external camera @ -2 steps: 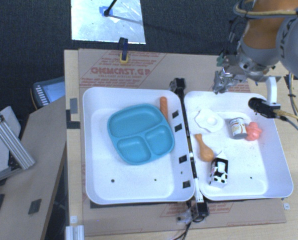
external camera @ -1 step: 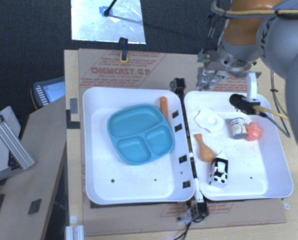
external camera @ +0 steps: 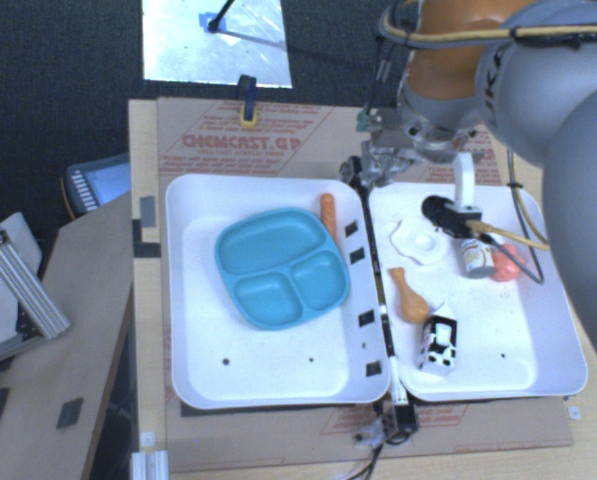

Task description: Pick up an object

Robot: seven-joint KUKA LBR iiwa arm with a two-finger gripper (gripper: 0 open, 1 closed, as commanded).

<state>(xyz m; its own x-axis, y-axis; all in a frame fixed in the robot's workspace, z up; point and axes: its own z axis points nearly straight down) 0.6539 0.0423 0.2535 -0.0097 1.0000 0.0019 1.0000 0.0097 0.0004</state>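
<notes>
The left bin (external camera: pixel 208 358) holds a blue divided plate (external camera: pixel 281 266) at its middle and an orange carrot-like stick (external camera: pixel 328 215) at about 2 o'clock, close to the wall shared with the other bin. Neither looks disturbed.

The hand (external camera: pixel 373 168) hangs over the far end of that shared wall, at roughly 11 o'clock of the right bin (external camera: pixel 518 358). I cannot tell whether it is apart or together. Nothing shows gripped in it, and nothing lies directly under it. It is closest to the stick, at its 7 o'clock.

In the right bin, a white fried-egg piece (external camera: pixel 418 240) lies at 10 o'clock, a tan drumstick (external camera: pixel 410 296) at 9 o'clock and a black-and-white carton (external camera: pixel 438 343) at 7 o'clock. A small can (external camera: pixel 475 258) stands near the middle, with a pink item (external camera: pixel 506 261) just beside it at 3 o'clock.

As I read it, the pick is not done: every object rests on a bin floor. Left to do are settling on a target, coming down over it, closing and lifting.
</notes>
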